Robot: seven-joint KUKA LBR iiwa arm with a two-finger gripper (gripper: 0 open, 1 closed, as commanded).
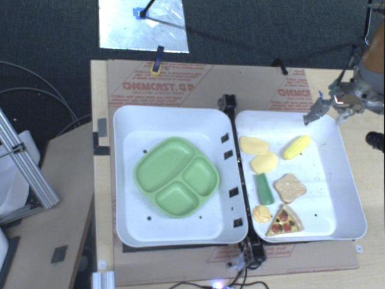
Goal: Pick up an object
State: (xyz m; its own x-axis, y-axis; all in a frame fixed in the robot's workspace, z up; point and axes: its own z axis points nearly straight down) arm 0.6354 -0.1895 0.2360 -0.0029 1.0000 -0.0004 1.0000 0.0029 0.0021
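Overhead, the end effector (329,109) hangs with its fingers spread apart and nothing between them, above the far edge of the right bin (352,179). Nearest it lies a yellow corn cob (296,146), short, ridged and tilted, just beside two pale yellow pieces (258,153).

Gripper (329,109) open above right bin (343,161) far corner, apparently empty; corn (296,147) nearby.
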